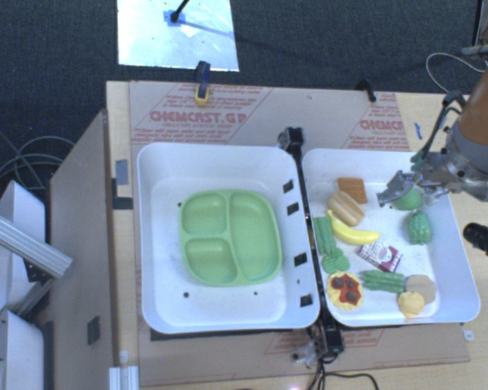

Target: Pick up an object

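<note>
The arm [481, 128] enters at the view's right edge as a thick rounded body, orange-brown on its upper part and pale grey below. Under the grey section sits a darker grey wrist piece with angular metal parts. The end effector [400, 188] is small and grey, with short, dull metallic fingers. A thin pale cable [451, 62] loops near the arm's upper side, and a bluish wire runs down alongside it.

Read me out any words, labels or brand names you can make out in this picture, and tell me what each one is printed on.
"CHEMCAST GP", red print on the brown sheet behind the left bin.
"CHEMCAST", same red print, partly cut off, on the sheet behind the right bin.
Small red and white packet in the right bin: print too small to read.
</note>
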### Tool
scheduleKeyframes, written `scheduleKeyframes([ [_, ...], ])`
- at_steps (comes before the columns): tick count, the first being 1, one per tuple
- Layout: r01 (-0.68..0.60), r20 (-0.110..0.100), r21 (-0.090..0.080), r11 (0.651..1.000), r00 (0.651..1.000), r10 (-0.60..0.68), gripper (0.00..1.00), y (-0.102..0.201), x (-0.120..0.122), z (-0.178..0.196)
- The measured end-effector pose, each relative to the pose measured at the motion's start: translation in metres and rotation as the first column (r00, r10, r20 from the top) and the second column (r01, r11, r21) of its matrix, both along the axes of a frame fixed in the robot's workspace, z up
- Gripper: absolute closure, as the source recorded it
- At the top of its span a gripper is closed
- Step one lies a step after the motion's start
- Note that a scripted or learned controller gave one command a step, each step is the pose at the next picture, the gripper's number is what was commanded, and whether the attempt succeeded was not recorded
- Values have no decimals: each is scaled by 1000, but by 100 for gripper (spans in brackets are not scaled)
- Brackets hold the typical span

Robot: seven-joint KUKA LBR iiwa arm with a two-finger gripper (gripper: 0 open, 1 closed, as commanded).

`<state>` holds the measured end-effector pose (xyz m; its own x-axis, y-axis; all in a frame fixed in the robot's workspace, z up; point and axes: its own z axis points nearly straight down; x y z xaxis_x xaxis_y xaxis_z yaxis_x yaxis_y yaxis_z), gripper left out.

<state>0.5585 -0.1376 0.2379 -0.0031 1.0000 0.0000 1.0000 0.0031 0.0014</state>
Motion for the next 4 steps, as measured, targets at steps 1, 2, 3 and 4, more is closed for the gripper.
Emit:
scheduleKeyframes([
  [1,10,-7,0,1000,1000,-10,0,-52,-76,-160],
  [2,-2,6,-3,1000,1000,2,0,-70,-11,-152],
  [3,-4,7,-3,1000,1000,4,0,-68,63,-152],
  [4,8,-36,-4,1000,999,-8,0,-54,104,-155],
])
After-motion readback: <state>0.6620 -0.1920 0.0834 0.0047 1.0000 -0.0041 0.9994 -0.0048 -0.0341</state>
